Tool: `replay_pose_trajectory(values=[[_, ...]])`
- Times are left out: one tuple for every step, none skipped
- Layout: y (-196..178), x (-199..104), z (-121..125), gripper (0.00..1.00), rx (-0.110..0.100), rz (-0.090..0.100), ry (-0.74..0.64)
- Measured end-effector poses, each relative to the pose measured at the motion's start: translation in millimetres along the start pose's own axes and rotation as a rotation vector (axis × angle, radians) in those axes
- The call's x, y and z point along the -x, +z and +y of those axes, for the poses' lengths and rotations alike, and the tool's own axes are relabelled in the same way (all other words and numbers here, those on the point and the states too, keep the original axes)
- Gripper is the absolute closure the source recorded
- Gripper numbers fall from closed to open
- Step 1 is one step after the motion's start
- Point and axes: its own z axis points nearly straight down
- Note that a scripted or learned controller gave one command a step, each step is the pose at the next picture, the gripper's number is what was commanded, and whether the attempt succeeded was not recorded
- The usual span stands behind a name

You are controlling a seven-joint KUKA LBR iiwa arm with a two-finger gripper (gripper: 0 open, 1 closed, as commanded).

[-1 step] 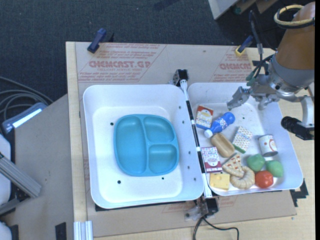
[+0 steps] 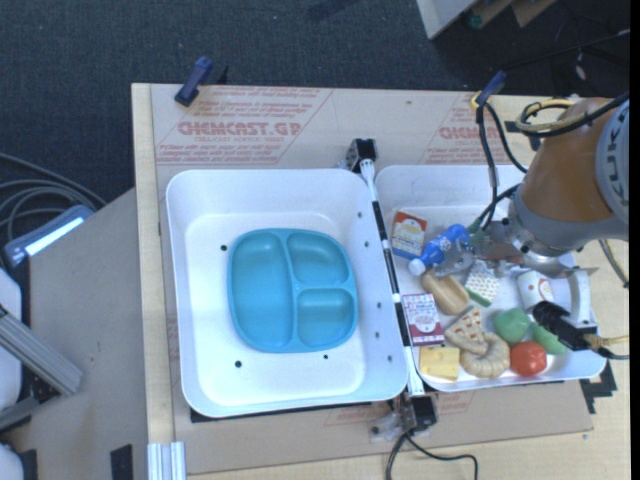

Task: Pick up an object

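Observation:
The right bin (image 2: 400,183) holds a pile of toy food. A small red and white carton (image 2: 408,234) lies at its left, with a blue bottle (image 2: 438,248) just beside it. Below them lie a tan bread roll (image 2: 447,291), a red snack packet (image 2: 422,316), a brown pretzel-like piece (image 2: 480,340), a yellow cheese wedge (image 2: 440,363), a green vegetable (image 2: 511,323) and a red tomato (image 2: 528,359). My gripper (image 2: 468,258) is low in this bin, right beside the blue bottle's right end and above the roll. Nothing is visibly lifted.
The left bin (image 2: 190,268) holds a blue divided plate (image 2: 292,289) in its middle. A white and green checkered piece (image 2: 483,286) and a white cup (image 2: 533,290) lie under the wrist. The grey and orange arm (image 2: 570,183) covers the right bin's far right part.

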Motion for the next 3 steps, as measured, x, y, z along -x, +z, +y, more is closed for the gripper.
replay_pose_trajectory(values=[[46.4, 13.0, -62.3, 0.0, 0.001, 0.0, 0.0], [-54.3, -31.8, -43.9, 0.0, 0.004, -0.001, -0.002], [44.7, 1.7, -60.7, 0.0, 0.007, -0.003, 0.001]])
